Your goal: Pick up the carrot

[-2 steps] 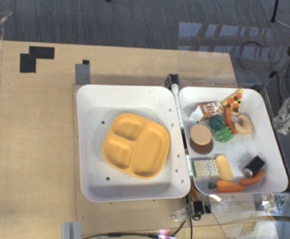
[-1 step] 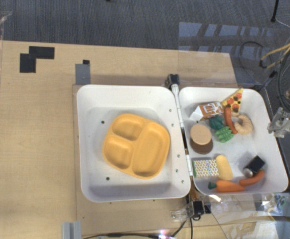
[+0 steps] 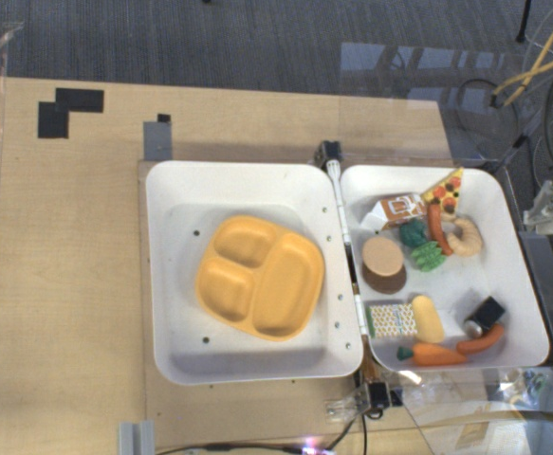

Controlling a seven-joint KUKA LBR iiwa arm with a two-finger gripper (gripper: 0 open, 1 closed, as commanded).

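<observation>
Bench [image 3: 86,254], wood. Left bin [image 3: 176,349] holds a yellow tray [image 3: 260,278]. Right bin [image 3: 513,254] holds the clutter. Carrot [image 3: 434,354] lies at that bin's near edge, long axis left-right, green tip left. Sausage [image 3: 482,340] touches its right end; yellow piece [image 3: 428,318] just behind. Little room near the wall; judged best to close the fingers across the carrot's width.

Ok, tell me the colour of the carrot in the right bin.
Orange, with a green end, as the camera view shows the carrot.
</observation>
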